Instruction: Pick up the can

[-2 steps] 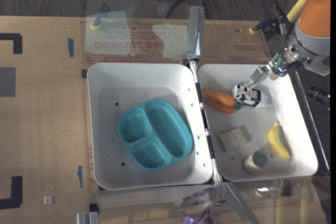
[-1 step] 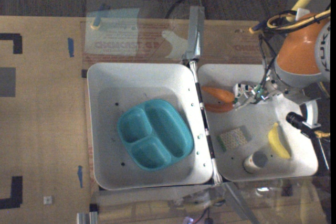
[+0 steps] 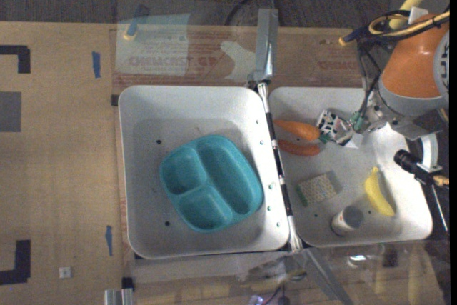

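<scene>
Pincer (image 3: 341,126) hovers near the right bin's (image 3: 421,228) far edge, grip state unclear; the can (image 3: 348,219) stands ungrasped by the near edge.

arm (image 3: 418,75) cut off at right edge, jaws hidden, orange object (image 3: 298,138) too blurred to identify

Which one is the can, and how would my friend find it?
Start at the right bin, the one the arm reaches into. Go to its near edge, where the can stands upright just left of the banana and below a small speckled sponge. It is the one round grey thing there; the banana is yellow and the carrots are orange.
</scene>
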You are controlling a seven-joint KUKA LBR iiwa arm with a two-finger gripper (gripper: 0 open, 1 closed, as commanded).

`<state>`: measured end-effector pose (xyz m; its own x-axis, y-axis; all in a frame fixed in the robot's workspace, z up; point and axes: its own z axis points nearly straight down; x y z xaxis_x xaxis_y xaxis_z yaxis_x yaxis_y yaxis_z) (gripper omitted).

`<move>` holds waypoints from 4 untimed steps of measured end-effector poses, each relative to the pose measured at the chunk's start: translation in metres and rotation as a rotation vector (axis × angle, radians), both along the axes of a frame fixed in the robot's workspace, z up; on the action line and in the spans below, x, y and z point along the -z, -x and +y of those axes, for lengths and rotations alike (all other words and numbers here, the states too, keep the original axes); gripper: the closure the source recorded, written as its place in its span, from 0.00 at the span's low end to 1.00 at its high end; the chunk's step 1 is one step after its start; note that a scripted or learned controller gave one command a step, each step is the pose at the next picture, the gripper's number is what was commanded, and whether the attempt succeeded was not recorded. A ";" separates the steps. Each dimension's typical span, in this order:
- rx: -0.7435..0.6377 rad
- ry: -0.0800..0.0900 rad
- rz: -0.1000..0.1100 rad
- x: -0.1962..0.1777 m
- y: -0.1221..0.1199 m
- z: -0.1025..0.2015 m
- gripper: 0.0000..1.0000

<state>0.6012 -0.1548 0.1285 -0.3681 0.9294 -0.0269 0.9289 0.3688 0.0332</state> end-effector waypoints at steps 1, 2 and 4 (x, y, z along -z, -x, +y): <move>0.023 -0.012 0.036 -0.077 -0.065 0.053 1.00; 0.349 -0.019 0.034 -0.130 -0.066 0.119 1.00; -0.202 -0.008 0.035 -0.274 -0.066 0.256 1.00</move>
<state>0.6671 0.1013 0.4027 -0.5478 0.8366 -0.0038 0.8366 0.5478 0.0058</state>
